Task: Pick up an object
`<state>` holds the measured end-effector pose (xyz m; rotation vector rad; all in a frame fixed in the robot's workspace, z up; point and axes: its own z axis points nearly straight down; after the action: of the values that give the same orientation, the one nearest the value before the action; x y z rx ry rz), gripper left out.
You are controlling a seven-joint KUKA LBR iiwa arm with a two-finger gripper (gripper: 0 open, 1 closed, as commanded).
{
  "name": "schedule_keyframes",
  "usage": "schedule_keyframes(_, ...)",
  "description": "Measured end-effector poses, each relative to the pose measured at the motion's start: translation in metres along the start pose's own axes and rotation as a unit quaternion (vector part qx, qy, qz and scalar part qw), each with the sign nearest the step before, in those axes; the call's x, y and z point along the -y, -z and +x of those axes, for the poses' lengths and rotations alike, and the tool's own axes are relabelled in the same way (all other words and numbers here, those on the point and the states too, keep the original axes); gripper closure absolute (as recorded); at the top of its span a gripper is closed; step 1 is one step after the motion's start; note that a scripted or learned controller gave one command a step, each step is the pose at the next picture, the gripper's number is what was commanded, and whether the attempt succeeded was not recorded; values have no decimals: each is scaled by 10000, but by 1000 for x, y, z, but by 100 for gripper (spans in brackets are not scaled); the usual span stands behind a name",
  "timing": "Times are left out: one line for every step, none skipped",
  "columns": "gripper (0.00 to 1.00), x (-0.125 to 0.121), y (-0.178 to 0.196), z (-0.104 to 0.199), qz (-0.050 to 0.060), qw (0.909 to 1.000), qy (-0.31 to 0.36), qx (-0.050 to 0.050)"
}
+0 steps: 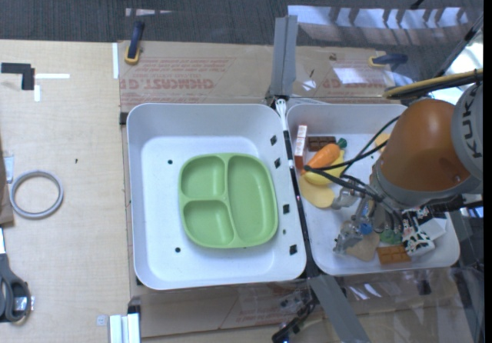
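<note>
Well, gripper (355, 235) sits low in the right bin (446, 255) among toys; finger state unclear, nothing lifted.

Robot arm reaching down from the right

The grey arm (469, 130) comes in from the right side, and its big orange band (423, 145) bends over and points down. The gripper (355, 232) hangs low under the band, with dark cables looping beside it
</note>
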<state>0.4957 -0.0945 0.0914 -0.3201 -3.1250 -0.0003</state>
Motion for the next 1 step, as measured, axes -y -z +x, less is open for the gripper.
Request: schedule_keyframes(0,23,1,-99,3,9992,391,21)
